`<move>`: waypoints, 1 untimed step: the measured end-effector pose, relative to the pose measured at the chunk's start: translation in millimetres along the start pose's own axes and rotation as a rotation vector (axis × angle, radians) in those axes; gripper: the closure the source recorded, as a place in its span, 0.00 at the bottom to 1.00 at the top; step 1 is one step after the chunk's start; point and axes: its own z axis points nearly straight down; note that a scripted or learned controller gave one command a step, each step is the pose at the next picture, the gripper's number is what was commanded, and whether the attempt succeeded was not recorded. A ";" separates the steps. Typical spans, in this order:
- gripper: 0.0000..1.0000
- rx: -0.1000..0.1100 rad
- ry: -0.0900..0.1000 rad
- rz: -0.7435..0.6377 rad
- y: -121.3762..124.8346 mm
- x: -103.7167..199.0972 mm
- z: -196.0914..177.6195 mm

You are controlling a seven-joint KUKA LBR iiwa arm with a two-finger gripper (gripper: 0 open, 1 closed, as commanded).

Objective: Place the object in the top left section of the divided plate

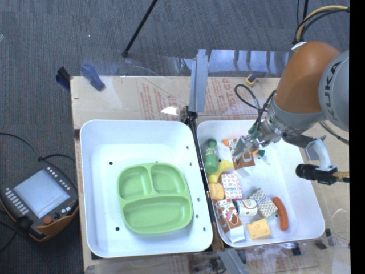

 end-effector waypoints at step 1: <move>1.00 0.002 0.003 -0.042 85.2 97.9 6.2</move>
